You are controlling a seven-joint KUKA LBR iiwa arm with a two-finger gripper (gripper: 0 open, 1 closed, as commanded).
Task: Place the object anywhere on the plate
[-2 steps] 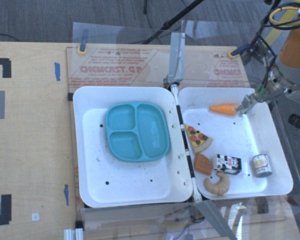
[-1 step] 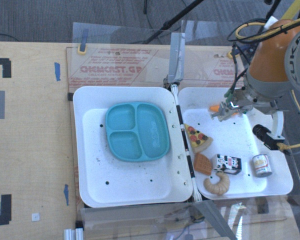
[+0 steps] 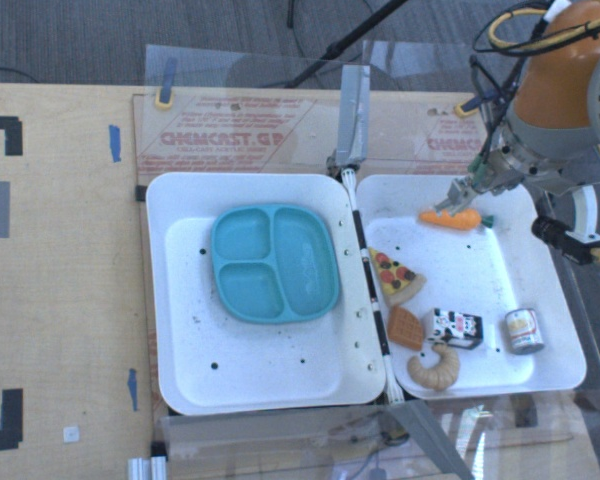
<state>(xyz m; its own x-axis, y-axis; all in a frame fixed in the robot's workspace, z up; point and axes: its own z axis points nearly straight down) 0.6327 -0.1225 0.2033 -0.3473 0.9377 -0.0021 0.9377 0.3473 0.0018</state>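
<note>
Camera view, single frame: my gripper (image 3: 458, 204) sits low over the far edge of the right bin (image 3: 555, 298), fingertips right at the left end of the carrot (image 3: 452, 220). I cannot tell whether the fingers are spread or closed; they are small, blurred, and merge with the orange of the carrot. I also cannot say whether they touch it or stand just above it. I log no grasp.

I judge the carrot is the object for this try, since the wrist is angled down onto it and nothing else is under the tool. It lies flat, lengthwise along the far edge, green tip toward the right wall, which suits a top-down pinch across its narrow body.

Rest of the right bin: pizza slice (image 3: 395, 276) near the left wall, waffle (image 3: 405, 328) just below it, croissant (image 3: 434, 368) at the near edge, black-and-white carton (image 3: 456, 328) just above the croissant, can (image 3: 523, 330) toward the near right corner. All well apart from the carrot, so the approach is uncrowded.

Left bin (image 3: 180, 358): teal divided plate (image 3: 275, 263) lying flat around the middle, three compartments, nothing on it. Placement not yet done. My read: the carrot must be lifted over the divider (image 3: 365, 268) between the bins; any compartment will serve.
</note>
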